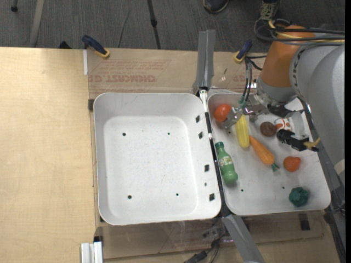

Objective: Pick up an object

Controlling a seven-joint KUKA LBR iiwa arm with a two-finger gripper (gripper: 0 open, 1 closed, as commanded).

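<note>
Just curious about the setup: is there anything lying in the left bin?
No, the left bin shows bare white floor; the bottle, carrot and the rest lie in the right bin.

Crowded right bin [263, 204]

Around the yellow corn [242, 131]: tomato [221, 112] left, carrot [262, 150] right, green bottle [226, 163] below; front floor bare.

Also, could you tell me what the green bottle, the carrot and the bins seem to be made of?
Green bottle: probably glossy plastic, with a highlight on its rounded base. Carrot: likely moulded toy plastic or rubber, given its uniform orange and smooth surface. Right bin and left bin: apparently thin formed white plastic, matte, with rounded corners.
</note>
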